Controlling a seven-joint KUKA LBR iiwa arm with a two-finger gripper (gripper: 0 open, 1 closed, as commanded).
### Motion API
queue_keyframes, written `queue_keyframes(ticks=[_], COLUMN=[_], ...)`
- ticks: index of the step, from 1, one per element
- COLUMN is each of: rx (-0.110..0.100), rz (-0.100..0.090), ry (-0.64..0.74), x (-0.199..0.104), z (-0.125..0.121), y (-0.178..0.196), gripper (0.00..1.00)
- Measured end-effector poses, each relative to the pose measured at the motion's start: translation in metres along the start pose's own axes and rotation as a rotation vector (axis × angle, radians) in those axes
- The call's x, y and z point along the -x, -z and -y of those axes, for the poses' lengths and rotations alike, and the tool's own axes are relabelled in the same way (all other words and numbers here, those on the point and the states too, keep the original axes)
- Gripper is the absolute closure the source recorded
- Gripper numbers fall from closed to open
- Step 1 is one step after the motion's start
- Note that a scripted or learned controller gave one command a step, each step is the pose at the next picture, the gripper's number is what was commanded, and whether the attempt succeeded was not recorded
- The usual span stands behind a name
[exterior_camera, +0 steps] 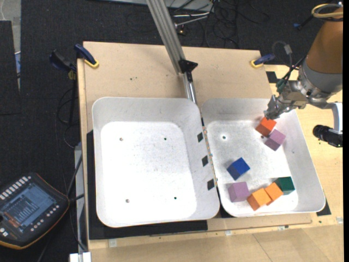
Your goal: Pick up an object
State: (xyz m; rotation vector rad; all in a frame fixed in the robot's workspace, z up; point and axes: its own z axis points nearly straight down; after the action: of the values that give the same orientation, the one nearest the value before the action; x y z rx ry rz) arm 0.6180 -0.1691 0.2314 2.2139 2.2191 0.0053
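In the right bin (305,146) lie several small blocks. An orange block (266,126) sits near the bin's far right, touching a purple block (275,139) just below it. A blue block (238,168) lies mid-bin. Along the near edge sit a purple block (238,191), an orange block (259,196) and a green block (284,185). My gripper (272,113) hangs at the upper edge of the far orange block, its tips right against or just above it. Whether the block is between the fingers cannot be made out.
The left bin (109,113) lies beside the right one on the wooden bench. A slanted metal pole (166,29) crosses the back and ends near the bins' shared edge. A teach pendant (27,206) rests off the bench at the lower left.
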Motion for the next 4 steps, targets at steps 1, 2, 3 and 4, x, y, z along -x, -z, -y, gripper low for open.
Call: queue_keyframes(ticks=[1, 2, 3, 4], rx=[-0.008, -0.005, -0.005, -0.006], rz=[-0.001, -0.004, -0.005, -0.004], ry=[0.000, 0.006, 0.007, 0.007], x=[0.000, -0.057, -0.119, -0.179], z=[0.000, -0.004, -0.004, -0.005], y=[-0.019, -0.005, 0.005, 0.014], gripper=[1.00, 1.00, 1.00, 1.00])
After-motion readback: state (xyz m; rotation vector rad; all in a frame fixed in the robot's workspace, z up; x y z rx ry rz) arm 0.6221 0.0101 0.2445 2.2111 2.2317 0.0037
